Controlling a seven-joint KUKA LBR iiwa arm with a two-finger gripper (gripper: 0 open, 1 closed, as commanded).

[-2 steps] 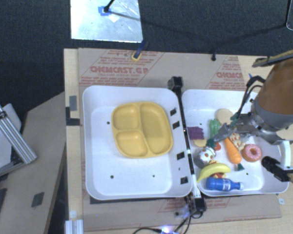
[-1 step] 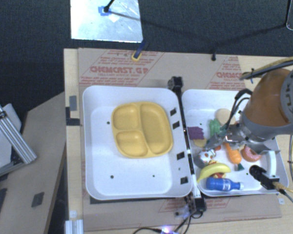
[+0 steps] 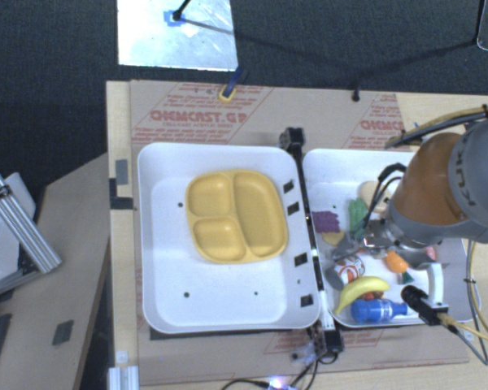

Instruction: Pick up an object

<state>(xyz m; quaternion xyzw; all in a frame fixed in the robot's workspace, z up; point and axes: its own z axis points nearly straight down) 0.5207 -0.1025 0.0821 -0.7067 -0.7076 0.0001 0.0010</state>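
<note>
My gripper (image 3: 356,249) reaches down into the right bin (image 3: 333,169), low over a heap of small things. Right below it lies a red-and-white can (image 3: 347,267). A yellow banana (image 3: 363,288) curves in front of that, with a blue bottle (image 3: 372,309) along the bin's near wall. An orange piece (image 3: 396,261) sits to the right of the gripper, under the wrist. A green object (image 3: 357,214) and a purple one (image 3: 326,219) lie just behind the gripper, and a pale yellow ball (image 3: 368,191) farther back. The arm hides the bin's right side.
The left bin (image 3: 159,299) holds a yellow divided plate (image 3: 234,215) near its middle. A ridge with black clips (image 3: 303,226) separates the two bins. A grey metal frame (image 3: 16,226) stands off the bench at the left.
</note>
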